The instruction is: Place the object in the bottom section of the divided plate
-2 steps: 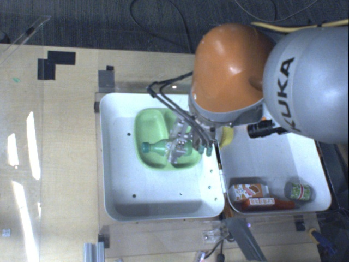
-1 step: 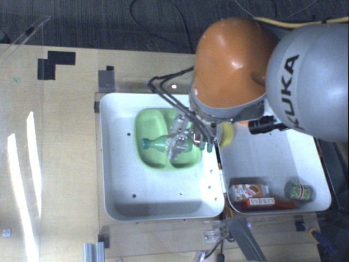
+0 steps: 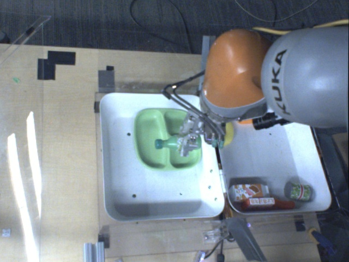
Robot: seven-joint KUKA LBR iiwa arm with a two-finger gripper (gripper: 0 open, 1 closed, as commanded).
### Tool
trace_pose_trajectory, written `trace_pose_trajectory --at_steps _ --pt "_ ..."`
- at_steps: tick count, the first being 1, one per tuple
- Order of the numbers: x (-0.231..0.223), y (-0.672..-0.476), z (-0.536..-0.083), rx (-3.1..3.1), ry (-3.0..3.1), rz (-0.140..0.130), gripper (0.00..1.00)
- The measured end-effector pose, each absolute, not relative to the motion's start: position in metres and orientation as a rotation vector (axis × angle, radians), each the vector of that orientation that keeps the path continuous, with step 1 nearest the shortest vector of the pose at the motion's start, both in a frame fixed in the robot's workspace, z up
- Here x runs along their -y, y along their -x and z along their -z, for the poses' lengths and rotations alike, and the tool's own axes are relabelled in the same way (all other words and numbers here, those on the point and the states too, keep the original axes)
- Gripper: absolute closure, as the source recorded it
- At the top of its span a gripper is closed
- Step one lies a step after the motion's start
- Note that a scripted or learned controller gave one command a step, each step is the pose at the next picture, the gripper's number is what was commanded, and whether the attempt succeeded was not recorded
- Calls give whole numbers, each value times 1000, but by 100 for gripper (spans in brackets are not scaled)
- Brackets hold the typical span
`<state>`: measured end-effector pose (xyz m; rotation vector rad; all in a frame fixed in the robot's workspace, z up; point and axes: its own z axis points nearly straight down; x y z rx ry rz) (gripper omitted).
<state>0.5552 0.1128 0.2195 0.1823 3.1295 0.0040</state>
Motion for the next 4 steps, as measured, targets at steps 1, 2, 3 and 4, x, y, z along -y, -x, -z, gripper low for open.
trace_pose_trajectory --at_steps 1,2,3,4 --pt "-130 -624 -184 -3129 -183 -7 100" --pt "-113 -651 -252 -3129 62 -5 100" --pt "-115 -600 -284 -3123 229 -4 100" --pt "-89 -590 -329 -3114 314 -2 100"
